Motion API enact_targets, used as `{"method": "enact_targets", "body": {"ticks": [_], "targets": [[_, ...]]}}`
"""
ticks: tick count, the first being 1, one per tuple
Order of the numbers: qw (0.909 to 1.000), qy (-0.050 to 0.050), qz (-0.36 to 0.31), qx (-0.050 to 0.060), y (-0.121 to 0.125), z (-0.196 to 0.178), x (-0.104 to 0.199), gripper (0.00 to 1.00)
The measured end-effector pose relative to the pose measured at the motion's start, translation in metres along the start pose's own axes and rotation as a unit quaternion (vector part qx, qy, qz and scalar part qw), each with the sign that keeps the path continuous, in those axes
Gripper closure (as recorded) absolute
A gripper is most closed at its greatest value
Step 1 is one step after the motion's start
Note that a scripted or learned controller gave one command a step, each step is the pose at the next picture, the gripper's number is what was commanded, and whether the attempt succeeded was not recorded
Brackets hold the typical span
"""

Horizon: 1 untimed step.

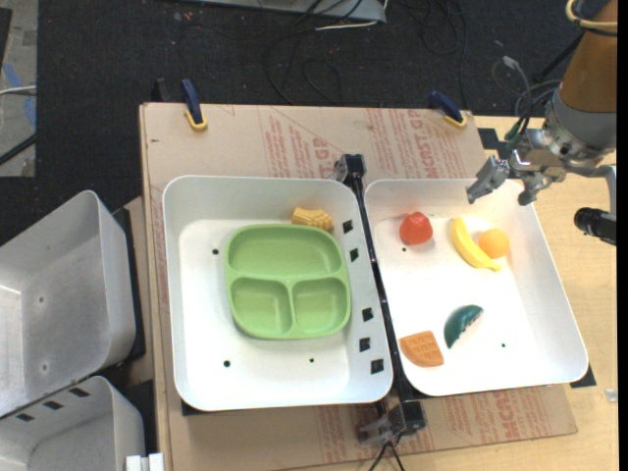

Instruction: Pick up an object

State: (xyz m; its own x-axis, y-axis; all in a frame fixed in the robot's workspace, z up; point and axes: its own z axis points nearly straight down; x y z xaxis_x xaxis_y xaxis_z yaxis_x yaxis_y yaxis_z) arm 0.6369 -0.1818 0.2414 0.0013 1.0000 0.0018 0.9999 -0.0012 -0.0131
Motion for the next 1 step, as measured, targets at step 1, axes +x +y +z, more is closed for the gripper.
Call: {"method": "enact_targets", "body": {"ticks": [1], "targets": [[1.0000,-0.001,-0.001,-0.007,0.0023,-0.0089,0.0007,0.00]]}}
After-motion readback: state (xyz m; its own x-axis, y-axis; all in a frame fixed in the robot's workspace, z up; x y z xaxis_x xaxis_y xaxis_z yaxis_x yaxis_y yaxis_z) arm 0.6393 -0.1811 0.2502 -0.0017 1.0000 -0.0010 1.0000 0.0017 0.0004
